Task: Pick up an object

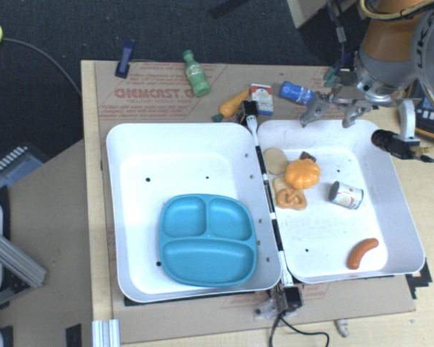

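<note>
Several objs lie in the right bin [390, 186]: pumpkin [303, 173], pretzel [291, 198], small can [345, 195], sausage [362, 252]. Tool [335, 114] hangs over the bin's far edge w/ fingers spread, holding nothing. Pumpkin is nearest, a bit below-left of it.

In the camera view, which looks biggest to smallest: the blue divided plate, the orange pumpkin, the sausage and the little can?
1. Blue divided plate, by far the largest.
2. Orange pumpkin.
3. Sausage and little can: too alike to rank.
</note>
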`<action>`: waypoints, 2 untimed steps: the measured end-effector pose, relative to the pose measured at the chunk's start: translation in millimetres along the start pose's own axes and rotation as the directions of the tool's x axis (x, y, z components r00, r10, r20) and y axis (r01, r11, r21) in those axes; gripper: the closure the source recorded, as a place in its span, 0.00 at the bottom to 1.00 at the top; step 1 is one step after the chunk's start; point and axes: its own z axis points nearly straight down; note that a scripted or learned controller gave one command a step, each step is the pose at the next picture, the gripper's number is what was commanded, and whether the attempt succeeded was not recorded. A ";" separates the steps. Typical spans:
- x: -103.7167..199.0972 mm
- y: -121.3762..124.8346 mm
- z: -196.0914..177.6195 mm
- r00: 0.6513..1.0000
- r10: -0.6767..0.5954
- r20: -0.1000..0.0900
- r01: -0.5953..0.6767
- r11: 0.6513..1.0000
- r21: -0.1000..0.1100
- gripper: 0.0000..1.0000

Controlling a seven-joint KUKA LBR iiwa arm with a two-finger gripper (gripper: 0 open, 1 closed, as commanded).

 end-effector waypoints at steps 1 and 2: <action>12.4 -57.8 110.3 1.000 0.001 -0.001 -0.001 1.000 0.004 0.00; 7.6 -76.9 127.7 1.000 0.001 -0.001 -0.001 1.000 0.003 0.00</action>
